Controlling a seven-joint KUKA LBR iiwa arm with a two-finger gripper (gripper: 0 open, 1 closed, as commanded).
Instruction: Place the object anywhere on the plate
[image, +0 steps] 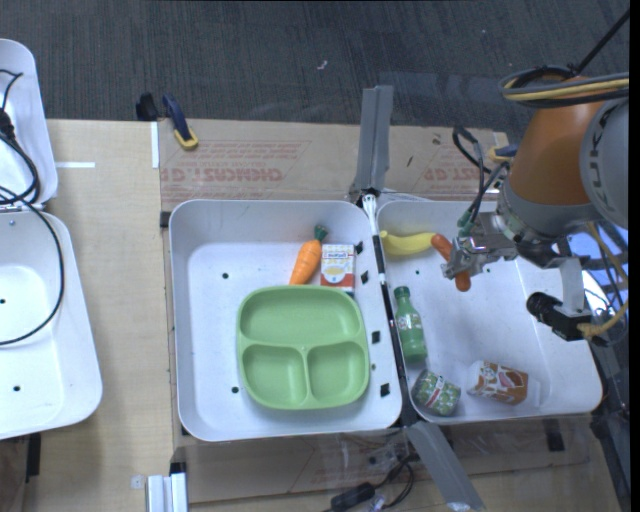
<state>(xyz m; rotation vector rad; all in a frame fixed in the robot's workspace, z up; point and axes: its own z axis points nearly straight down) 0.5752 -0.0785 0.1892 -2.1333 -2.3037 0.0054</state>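
The end effector pinches a small sausage over the right bin. The green plate in the left bin waits, so the drop is left.

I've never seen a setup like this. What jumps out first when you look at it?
The light green three-compartment plastic plate in the left white bin catches the eye first, with an orange toy carrot and a small juice carton just behind it. Next is the grey arm with its orange band, whose gripper sits over the right white bin beside a yellow toy banana, with a green plastic bottle nearer the divider.
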